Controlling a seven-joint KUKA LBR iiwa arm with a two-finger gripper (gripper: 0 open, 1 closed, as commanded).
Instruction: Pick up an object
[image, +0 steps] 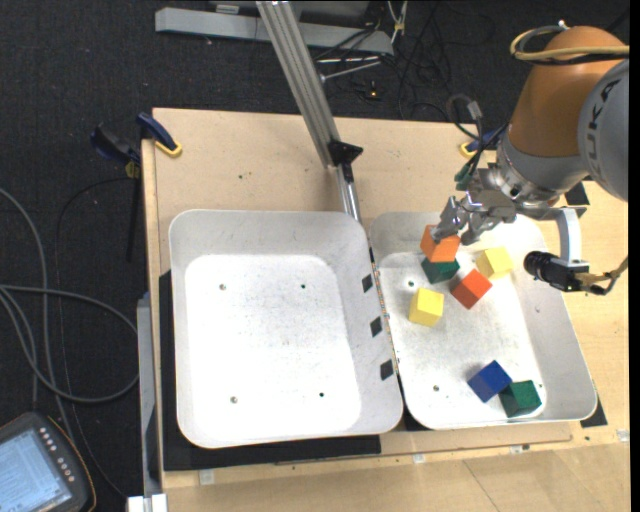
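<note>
My gripper (447, 228) sits on the orange block (438, 244) — grip unclear (fingers hidden) — stacked on the green block (439, 268), it could topple.

A pale wooden bench (250, 165) carries two shallow white bins side by side, their inner rims touching along the middle. The left bin (270, 325) takes up the bench's left and centre, reaching close to the front edge, while the right bin (545, 345) sits toward the right edge and front right corner. A blue-and-yellow clamp (160, 135) grips the back left corner, and a slanted metal pole (305, 85) meets the bench near the middle of its back half.
</note>
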